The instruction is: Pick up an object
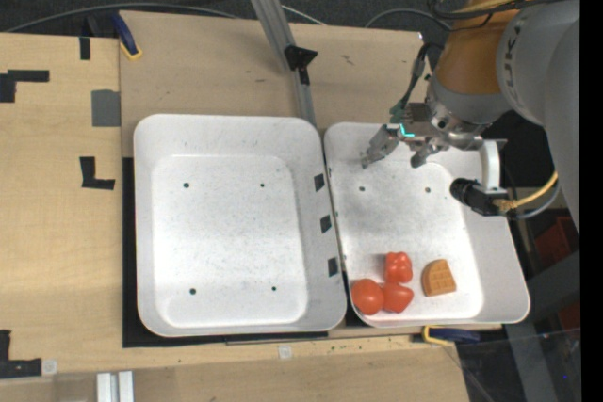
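Wooden bench [207, 71], two white bins — gripper [398, 150] spread open and holding nothing over right bin's [377, 212] far end; red pieces [384, 285] and orange block [438, 278] clustered near front edge. Best approached straight down, centred on one piece.

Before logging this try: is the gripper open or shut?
Open: the gripper has its fingers spread, nothing between them, above the right bin.

The arm [528, 42] is running off the right edge, its base out of frame. The surface [57, 231] is being cut off at the left and bottom edges. The small orange-brown object [438, 278] is reading too small to identify.
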Controlling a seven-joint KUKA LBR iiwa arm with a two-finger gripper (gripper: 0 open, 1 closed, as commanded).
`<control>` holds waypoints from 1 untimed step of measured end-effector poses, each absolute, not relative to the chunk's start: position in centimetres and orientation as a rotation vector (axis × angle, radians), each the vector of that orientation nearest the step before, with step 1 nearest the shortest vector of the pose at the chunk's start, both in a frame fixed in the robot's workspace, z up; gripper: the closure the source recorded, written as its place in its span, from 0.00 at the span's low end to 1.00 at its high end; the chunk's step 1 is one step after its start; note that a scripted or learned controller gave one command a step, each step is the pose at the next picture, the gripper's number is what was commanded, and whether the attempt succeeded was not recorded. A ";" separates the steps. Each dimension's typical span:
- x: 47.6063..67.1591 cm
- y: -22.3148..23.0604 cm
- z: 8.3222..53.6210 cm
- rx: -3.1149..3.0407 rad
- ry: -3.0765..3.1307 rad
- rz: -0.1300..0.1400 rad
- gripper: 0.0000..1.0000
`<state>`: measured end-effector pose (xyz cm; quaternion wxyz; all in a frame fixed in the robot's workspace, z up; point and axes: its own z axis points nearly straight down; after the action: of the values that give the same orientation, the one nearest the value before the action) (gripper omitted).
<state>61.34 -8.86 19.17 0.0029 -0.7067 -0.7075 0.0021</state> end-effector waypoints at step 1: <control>61.5 -8.9 19.5 -2.218 -2.223 0.002 0.00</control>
<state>61.46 -8.88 19.47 0.0008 -0.7064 -0.7078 0.0006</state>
